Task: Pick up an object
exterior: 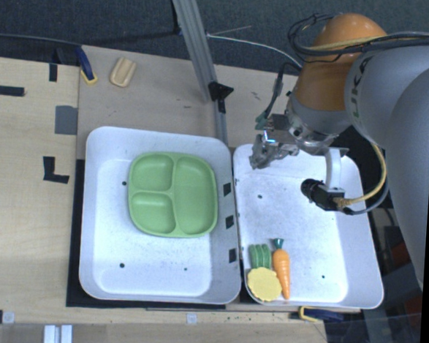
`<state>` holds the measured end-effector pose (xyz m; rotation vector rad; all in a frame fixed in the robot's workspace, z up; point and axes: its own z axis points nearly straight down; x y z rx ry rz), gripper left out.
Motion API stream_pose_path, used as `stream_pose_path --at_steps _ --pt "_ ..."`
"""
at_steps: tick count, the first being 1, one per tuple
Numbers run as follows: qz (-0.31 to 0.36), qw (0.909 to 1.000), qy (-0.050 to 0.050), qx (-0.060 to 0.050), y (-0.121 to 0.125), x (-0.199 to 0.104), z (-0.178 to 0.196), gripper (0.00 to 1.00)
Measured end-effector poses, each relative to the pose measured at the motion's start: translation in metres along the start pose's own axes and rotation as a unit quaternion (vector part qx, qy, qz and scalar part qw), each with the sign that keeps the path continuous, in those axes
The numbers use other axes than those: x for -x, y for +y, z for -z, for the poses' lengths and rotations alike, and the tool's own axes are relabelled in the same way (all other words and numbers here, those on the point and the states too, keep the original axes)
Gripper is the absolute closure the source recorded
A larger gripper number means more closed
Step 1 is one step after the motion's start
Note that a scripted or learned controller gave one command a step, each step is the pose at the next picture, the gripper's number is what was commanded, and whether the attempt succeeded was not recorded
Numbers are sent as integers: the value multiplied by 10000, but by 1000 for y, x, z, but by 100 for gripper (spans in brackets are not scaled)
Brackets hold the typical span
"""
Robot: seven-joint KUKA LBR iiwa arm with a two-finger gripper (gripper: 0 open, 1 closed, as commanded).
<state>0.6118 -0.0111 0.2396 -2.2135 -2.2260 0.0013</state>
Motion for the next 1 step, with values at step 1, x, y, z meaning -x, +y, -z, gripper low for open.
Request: stream_pose_path --at_steps 1 --pt "8 10000 4 8 8 -52 7 100"
